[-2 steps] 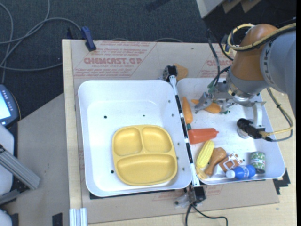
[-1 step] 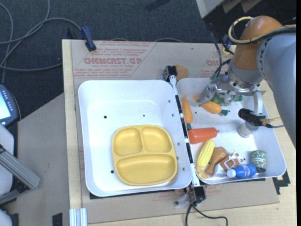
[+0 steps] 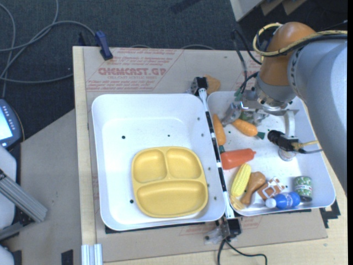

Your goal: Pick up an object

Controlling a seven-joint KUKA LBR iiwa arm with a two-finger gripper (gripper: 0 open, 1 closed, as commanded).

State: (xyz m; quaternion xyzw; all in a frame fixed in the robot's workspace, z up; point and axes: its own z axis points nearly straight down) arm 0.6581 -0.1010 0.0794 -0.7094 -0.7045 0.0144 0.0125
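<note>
1. Carrot (image 3: 245, 128): a short orange piece, smooth and tapered, lying flat in the right bin (image 3: 320, 164) near its far end, pointing roughly toward the divided yellow plate (image 3: 168, 181) in the left bin (image 3: 110, 148).
2. My gripper (image 3: 242, 114) hangs just above the carrot, at its far side; whether my grip is released or clenched I cannot tell.
3. A second, longer carrot (image 3: 219, 130) lies along the right bin's wall, between the plate and the first carrot.
4. Nearer than the carrot lie a red pepper (image 3: 237, 158), a corn cob (image 3: 240, 180) and a blue-capped bottle (image 3: 282, 201).
</note>
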